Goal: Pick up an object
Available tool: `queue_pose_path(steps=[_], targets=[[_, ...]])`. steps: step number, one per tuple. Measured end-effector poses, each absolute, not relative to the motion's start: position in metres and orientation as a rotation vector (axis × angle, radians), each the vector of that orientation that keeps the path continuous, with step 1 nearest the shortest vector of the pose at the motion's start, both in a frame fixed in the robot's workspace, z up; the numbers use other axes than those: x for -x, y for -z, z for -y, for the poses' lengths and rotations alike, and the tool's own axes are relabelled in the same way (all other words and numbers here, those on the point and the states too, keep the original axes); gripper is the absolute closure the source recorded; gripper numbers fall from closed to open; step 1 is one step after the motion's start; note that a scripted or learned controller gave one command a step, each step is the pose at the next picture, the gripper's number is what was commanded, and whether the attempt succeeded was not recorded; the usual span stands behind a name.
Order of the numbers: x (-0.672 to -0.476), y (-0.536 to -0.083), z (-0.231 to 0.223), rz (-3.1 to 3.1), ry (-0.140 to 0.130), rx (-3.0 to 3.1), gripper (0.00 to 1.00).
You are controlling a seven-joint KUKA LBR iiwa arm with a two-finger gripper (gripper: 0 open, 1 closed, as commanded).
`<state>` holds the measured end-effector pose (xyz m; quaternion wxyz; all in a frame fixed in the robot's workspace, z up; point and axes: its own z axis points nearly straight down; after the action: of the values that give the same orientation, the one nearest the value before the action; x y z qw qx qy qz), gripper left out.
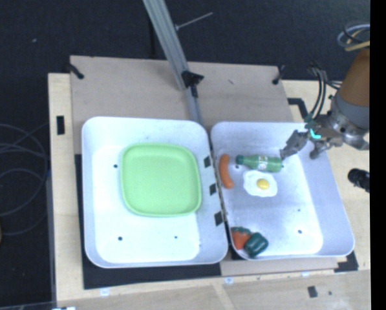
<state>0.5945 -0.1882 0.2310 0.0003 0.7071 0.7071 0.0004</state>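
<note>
In the right bin [322, 225] lie a green bottle [260, 163], a fried egg [260, 185], an orange sausage [225, 171] along the left wall, and a green and red vegetable toy [249, 241] in the near left corner. My gripper [306, 144] hangs over the bin's far right part, just right of the bottle's cap end. Its two dark fingers stand apart with nothing between them.
The left bin [102, 225] holds a light green square plate [160, 179]. A grey metal pole [170, 41] slants in from the top to the divide between the bins. Cables and the arm's wrist [354, 102] sit at the right edge.
</note>
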Motion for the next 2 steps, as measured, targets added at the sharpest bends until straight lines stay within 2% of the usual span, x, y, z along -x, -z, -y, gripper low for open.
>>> queue_pose_path(steps=[1,2], targets=[[-0.595,-0.231,0.188,-2.221,-0.001,-2.221,0.00],[-0.585,-0.184,0.188,-2.222,0.004,-2.224,0.00]])
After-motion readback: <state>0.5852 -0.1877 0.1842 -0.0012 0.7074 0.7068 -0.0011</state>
